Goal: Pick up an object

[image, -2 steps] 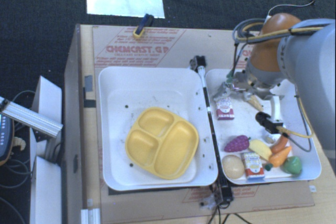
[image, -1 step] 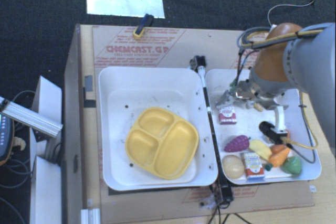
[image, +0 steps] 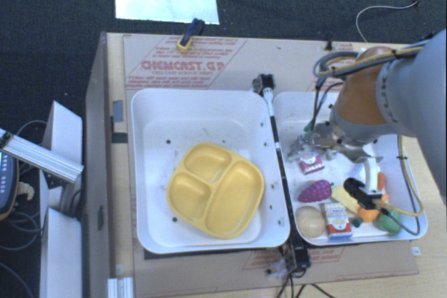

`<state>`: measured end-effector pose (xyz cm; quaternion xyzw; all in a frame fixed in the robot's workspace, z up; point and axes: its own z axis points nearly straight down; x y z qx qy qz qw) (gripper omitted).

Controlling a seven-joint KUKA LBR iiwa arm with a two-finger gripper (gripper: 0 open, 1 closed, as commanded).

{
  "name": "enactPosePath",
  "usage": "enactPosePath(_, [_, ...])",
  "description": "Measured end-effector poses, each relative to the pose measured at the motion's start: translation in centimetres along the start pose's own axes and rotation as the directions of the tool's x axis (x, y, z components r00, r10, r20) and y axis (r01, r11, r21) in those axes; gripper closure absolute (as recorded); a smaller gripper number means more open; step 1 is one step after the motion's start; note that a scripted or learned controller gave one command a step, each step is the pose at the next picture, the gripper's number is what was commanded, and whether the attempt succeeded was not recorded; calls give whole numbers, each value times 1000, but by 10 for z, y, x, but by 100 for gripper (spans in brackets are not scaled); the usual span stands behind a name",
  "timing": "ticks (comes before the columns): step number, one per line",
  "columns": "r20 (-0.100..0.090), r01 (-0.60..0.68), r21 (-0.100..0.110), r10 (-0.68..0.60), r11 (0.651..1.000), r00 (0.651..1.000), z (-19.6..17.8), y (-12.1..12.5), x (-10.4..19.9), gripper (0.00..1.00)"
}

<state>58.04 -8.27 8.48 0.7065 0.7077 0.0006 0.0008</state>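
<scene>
My gripper (image: 302,148) hangs low over the upper left part of the right bin (image: 293,108), at the end of the grey arm with the orange band. Just below and to the right of it lies a small red-and-white packet (image: 311,164), apart from the gripper as far as I can see. Further toward the front lie a purple bunch of grapes (image: 316,190), a beige egg-like ball (image: 311,221), a red carton (image: 336,218) and a yellow banana (image: 343,195). Nothing shows held in the gripper.
The left bin (image: 154,122) holds a yellow divided plate (image: 215,189). An orange carrot (image: 380,182), an orange piece (image: 368,214) and a green piece (image: 390,222) crowd the right bin's front right corner. A ridge (image: 278,150) separates the bins.
</scene>
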Motion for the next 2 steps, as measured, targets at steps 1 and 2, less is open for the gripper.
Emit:
enactPosePath(1, [-1,1,-1,-1,1000,1000,-10,1,0,100])
enactPosePath(2, [-1,2,-2,-2,1000,1000,-100,21,59,100])
